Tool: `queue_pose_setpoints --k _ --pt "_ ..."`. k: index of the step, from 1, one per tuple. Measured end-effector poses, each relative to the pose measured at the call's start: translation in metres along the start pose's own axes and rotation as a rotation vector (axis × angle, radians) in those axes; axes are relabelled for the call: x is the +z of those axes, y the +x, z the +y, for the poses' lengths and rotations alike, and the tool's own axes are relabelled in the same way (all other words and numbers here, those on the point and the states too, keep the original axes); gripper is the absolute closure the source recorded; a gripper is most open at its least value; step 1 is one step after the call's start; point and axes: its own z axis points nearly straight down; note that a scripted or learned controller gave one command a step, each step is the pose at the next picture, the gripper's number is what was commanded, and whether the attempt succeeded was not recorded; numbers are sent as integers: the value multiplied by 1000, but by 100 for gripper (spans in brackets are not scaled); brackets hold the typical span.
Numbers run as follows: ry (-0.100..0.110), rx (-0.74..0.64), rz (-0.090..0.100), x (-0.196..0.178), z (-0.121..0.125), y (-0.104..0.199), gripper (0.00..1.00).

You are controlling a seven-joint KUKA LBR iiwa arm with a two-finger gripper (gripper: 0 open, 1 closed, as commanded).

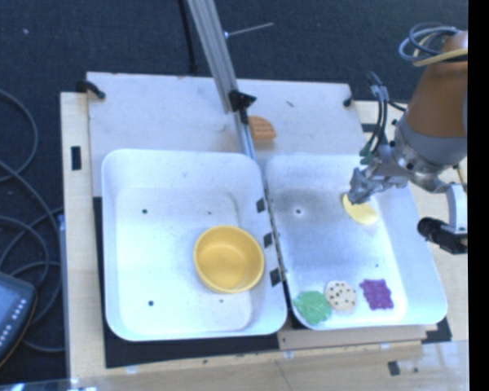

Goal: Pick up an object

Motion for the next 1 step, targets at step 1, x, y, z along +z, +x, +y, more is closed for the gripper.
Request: queue_pose_setpoints --k 1 --pt "1 -3 1 -7 10 52 100"
